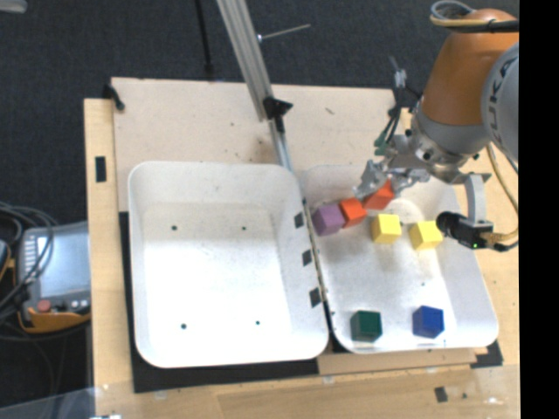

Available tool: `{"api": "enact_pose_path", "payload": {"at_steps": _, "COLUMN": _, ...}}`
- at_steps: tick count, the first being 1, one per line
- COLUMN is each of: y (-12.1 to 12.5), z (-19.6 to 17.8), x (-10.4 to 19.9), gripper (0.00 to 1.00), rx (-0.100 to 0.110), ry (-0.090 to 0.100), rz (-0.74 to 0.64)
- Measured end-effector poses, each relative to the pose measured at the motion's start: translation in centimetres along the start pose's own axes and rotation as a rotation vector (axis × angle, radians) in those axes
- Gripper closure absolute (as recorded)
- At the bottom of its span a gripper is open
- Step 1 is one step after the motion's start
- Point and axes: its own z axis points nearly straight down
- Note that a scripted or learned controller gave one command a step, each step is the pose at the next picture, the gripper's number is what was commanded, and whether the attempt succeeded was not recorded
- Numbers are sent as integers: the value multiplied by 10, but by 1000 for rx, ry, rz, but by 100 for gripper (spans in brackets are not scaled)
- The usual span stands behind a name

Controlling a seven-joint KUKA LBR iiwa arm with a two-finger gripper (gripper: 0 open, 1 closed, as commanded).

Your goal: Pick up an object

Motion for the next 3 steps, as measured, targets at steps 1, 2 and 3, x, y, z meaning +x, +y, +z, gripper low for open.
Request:
{"api": "enact_pose_path", "payload": {"at_steps": 1, "y": -3, "z": 13, "x": 59, "gripper": 100, "rx": 0, "ry": 0, "rz": 0}}
{"api": "enact_pose_path", "payload": {"at_steps": 2, "y": -3, "z": 7, "x": 114, "gripper": 100, "rx": -2, "ry": 1, "rz": -1}}
{"api": "enact_pose_path", "payload": {"at_steps": 3, "y": 0, "z": 15, "x": 161, "gripper": 100, "rx": -1, "ry": 0, "rz": 0}}
